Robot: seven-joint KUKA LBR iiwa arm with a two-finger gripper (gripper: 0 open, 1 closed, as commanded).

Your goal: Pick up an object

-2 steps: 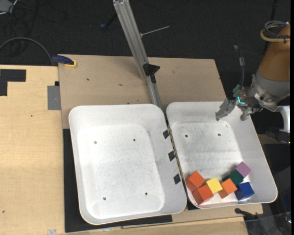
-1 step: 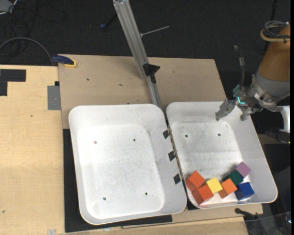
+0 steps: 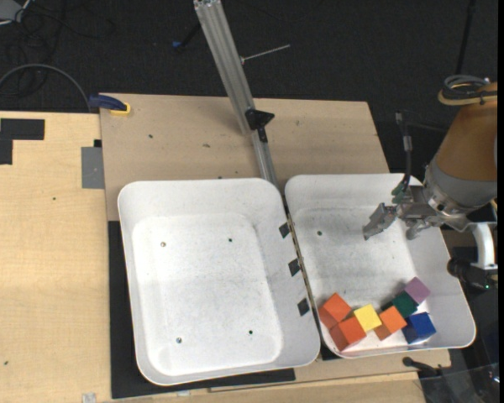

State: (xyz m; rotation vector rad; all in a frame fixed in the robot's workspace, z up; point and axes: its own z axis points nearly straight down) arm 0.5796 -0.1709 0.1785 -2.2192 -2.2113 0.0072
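Several small coloured wooden blocks huddle in the near corner of the right-hand shallow white bin [image 3: 353,208]: a large orange-red cube [image 3: 337,307] with a second red-orange block [image 3: 349,332] touching it, a yellow cube [image 3: 368,318], a smaller orange cube [image 3: 393,318], a dark green block [image 3: 403,302] partly hidden, a blue cube [image 3: 419,327] and a pale purple cube [image 3: 417,290].

The two-finger grey gripper [image 3: 395,223] hangs over the far right part of the same bin, fingers spread apart, nothing between them. Bare bin floor lies under it.

Step in hand, as judged: approach, not yet grasp. To do it well, pick a block with free sides. The purple cube looks the best candidate; it sits at the edge of the cluster, nearest the gripper, with open floor on its far side. The middle blocks touch their neighbours, so fingers would likely jam or push them.

Relation: cluster lies toward the camera from the gripper, well apart from it, slightly left. The arm needs to travel toward the near rim, then descend with fingers straddling one cube only.

The left-hand white bin [image 3: 202,200] holds no blocks.
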